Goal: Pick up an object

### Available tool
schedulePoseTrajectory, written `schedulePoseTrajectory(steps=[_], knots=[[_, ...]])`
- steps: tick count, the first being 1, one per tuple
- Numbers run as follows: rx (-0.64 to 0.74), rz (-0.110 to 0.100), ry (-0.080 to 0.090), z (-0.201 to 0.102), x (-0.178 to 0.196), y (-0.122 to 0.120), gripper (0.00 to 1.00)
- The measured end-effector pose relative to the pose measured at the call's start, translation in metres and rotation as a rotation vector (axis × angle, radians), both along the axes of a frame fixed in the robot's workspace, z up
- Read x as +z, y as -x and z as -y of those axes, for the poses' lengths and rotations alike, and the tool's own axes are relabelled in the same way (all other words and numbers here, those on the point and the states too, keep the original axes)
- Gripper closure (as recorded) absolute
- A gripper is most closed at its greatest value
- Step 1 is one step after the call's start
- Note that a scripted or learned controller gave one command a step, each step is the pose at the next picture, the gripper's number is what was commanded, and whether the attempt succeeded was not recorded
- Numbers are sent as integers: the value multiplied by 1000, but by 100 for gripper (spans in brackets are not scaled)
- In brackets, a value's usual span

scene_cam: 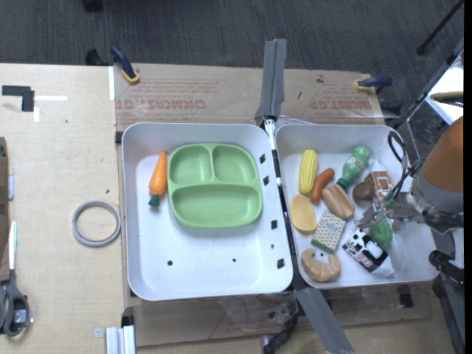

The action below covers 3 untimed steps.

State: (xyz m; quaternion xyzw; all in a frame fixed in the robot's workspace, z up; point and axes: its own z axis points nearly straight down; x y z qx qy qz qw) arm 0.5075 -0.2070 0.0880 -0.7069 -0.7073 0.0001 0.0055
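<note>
Objects still lay in the bin, none seen lifted

Objects for picking were crowded in the right bin (pixel 291 135), where the tool (pixel 383 214) was seen low among them at the bin's far right side. Whether the tool was clenched or released could not be told, since its tip was lost against the clutter. Just below it lay a black-and-white carton (pixel 366 252), and a green item (pixel 382 231) was touching or just beside it; which of these, if either, was being addressed could not be determined. Up and to the left of the tool stood a green bottle (pixel 355 164), with a brown rounded piece (pixel 363 190) near it. Farther left were found a hot dog bun (pixel 338 200), a corn cob (pixel 307 171) and a round cookie (pixel 321 265).

Well to the left, the other bin (pixel 133 220) held a green divided plate (pixel 215 185) with a carrot (pixel 158 177) just beside it.

The task was judged to be at the reaching stage: the approach appeared made, but nothing was seen raised, so closing and lifting were taken as remaining.
</note>
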Motion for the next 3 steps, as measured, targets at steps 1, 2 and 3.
schedulePoseTrajectory(steps=[1, 2, 3], knots=[[-4, -6, 1, 2, 5, 1, 100], [-176, 0, 9, -39, 90, -57, 100], [7, 1, 9, -53, 165, -100, 100]])
